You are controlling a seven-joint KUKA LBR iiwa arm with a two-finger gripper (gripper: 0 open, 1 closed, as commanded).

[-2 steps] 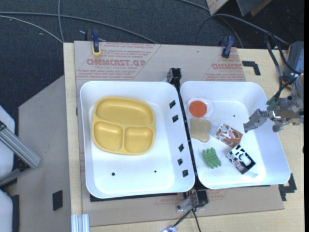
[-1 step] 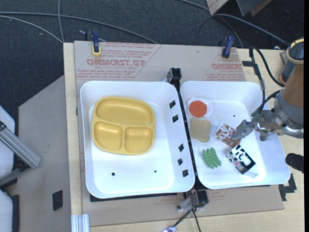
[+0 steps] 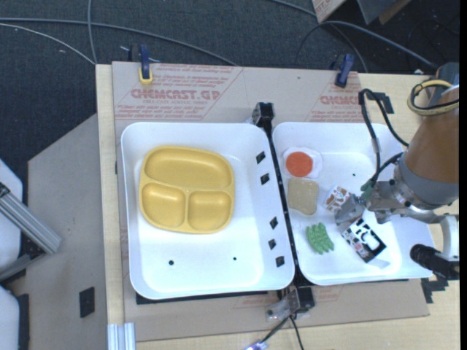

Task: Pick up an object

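Several items in right bin (image 3: 343,272), claw (image 3: 353,221) low among them, opening impossible to tell, patterned packet (image 3: 337,197) just far-left, green piece (image 3: 319,238) just near-left.

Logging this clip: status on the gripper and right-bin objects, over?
Gripper low in right bin, finger state unclear. Nothing seen held. Green item, tan block, orange disc lie left of it. Yellow tray in left bin.
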